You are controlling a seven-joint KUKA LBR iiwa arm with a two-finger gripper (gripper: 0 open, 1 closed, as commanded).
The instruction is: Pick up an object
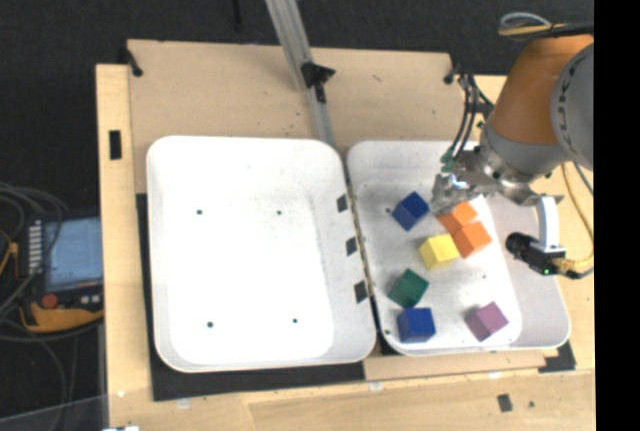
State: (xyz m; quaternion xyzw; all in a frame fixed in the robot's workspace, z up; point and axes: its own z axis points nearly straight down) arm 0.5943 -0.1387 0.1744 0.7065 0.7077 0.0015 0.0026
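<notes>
Two white bins sit side by side on the bench, and we look at them from above. On the far left, off the bench, we see a small blue box [72, 254] with dark cables around it. The left bin [170, 164] comes next. A long grey pole [285, 14] leans in from the top and ends near the gap between the bins.

The right bin [540, 319] holds all the blocks. A blue block [410, 211] is near the top of the group. Below it we see a green block [408, 288], and a second blue block [416, 323] lies just under the green one, near the front edge. A yellow block [438, 251] sits in the middle. An orange block [464, 228] touches it on its upper right side. A purple block [486, 320] sits alone near the front right.

The grey arm with its orange band [535, 94] reaches in from the right. Its gripper [452, 187] hangs over the top of the orange block, just beside the first blue block. We cannot tell if its jaws are wide or narrow, because the wrist hides them. We see no block lifted.
</notes>
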